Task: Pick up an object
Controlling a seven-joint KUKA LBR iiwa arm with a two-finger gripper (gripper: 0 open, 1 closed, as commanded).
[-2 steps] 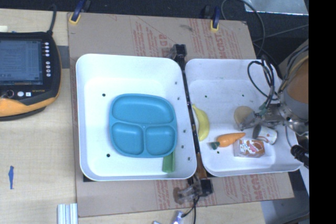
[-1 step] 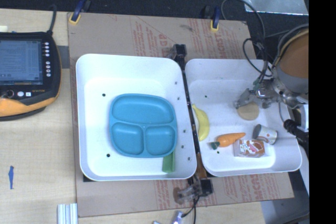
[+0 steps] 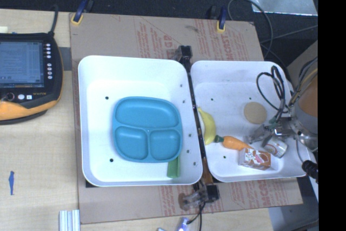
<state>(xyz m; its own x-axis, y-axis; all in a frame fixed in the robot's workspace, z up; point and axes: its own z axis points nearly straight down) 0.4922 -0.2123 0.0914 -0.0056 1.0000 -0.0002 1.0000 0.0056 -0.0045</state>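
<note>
The camera view looks down at a slant on a wooden counter (image 3: 38,170) carrying a cardboard sheet (image 3: 157,40) and two shallow white bins side by side. The left bin (image 3: 97,76) holds a blue divided plate (image 3: 147,128) lying flat near its middle, with one long compartment toward the far side and two smaller ones toward the near side. A green strip (image 3: 173,168) lies against the near right edge of that plate, close to the bin's right wall.

The right bin (image 3: 227,76) holds several small things. A yellow banana (image 3: 207,125) rests against its left wall. Just beside the banana's near end lies an orange carrot (image 3: 233,143) with a green tip pointing left. Near the carrot's right end sits a red and white packet (image 3: 254,158), close to the bin's near rim. A tan round disc (image 3: 254,113) lies flat further back, apart from the others.

The arm enters from the right, and its gripper (image 3: 273,137) is low in the right side of that bin, above and to the right of the packet, with black cable looped behind it. Whether it is released or clenched I cannot tell; nothing can be made out in its grasp.

A tablet-like control pad (image 3: 27,76) with an orange underside lies on the counter, left of the bins.
</note>
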